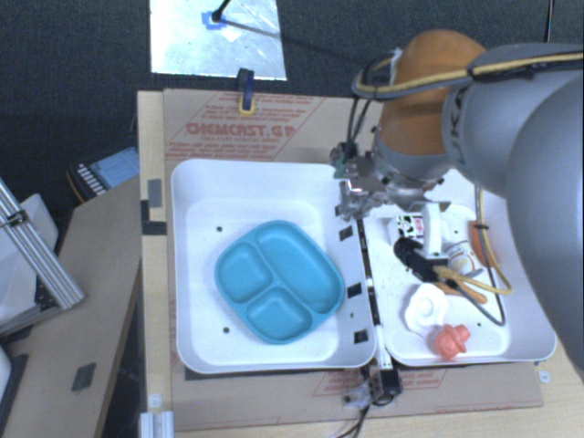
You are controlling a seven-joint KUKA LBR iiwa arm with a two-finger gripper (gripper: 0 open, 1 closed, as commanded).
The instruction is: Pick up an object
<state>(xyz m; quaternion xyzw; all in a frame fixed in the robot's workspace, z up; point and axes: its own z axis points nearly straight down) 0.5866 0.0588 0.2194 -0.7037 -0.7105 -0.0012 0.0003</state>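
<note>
My gripper [352, 199] hangs over the divider between the two bins, at the top left corner of the right bin [520, 336]. Below the grey arm and its orange band, near that bin's front, lie a white rounded object [423, 307] and a salmon-pink object [450, 338], which touch each other. An orange and yellow piece [467, 284] lies just behind them. A blue divided plate [277, 280] rests in the middle of the left bin [196, 199]. I see nothing held by the gripper, and the arm hides much of the right bin's back.
The bins sit on a brown cardboard sheet [246, 128]. A shiny square sheet [217, 24] lies beyond it at the back. A metal frame [36, 258] stands off the bench at the left.
</note>
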